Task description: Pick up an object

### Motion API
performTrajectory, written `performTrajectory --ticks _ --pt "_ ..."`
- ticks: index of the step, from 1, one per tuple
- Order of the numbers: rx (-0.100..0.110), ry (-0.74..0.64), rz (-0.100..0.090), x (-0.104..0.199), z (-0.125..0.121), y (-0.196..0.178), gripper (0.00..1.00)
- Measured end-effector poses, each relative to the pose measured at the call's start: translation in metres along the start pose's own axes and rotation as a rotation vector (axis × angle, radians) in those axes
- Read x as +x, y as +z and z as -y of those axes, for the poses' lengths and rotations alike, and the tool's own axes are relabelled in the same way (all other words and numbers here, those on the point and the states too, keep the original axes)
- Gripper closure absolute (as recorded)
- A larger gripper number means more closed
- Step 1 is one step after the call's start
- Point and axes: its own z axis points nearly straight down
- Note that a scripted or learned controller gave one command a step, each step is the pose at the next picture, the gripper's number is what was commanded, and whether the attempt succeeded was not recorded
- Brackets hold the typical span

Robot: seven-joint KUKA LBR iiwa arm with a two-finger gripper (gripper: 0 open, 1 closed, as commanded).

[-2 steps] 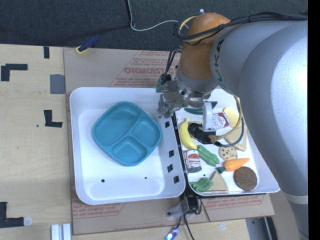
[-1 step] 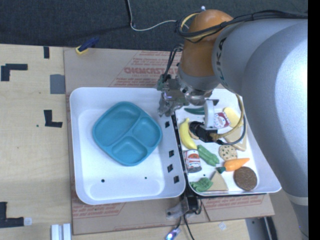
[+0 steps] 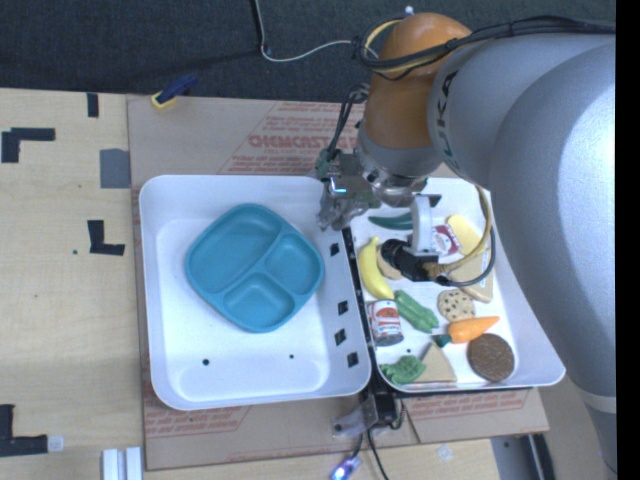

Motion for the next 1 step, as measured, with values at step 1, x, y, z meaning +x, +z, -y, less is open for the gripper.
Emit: performTrajectory --ticks 1 --pt "-0.009 0.0 -0.002 0.0233 0.0697 -0.0689 1.0"
